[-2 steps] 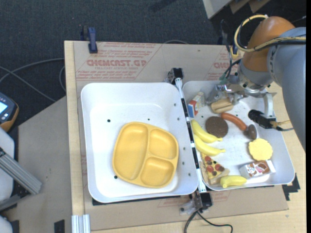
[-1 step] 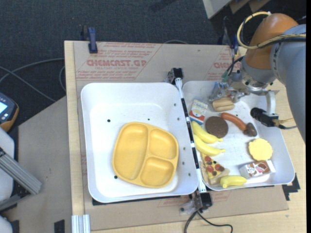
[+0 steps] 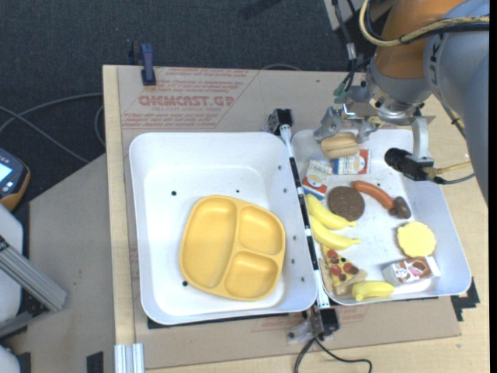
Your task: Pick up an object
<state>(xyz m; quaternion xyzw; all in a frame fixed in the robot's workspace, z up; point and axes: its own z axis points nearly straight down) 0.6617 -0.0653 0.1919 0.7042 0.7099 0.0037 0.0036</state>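
Tool (image 3: pixel 347 127) fingers spread apart above the bun (image 3: pixel 338 144) — not clamping it; banana (image 3: pixel 326 216) lies nearby in the right bin (image 3: pixel 454 239).

Even, fairly bright overhead light, no hard hotspots. The left bin (image 3: pixel 147 208) floor reads near blown-out white, detail washed. Soft short shadows only: under the yellow tray (image 3: pixel 231 245) rim, beside the food in the right bin (image 3: pixel 450 231). Mild sheen on the arm's orange band (image 3: pixel 415 10). Dark floor around the desk (image 3: pixel 116 169) is underexposed and noisy. Overall low resolution, slightly soft; small items and printed text on the cardboard blur. Slight softness toward the corners.
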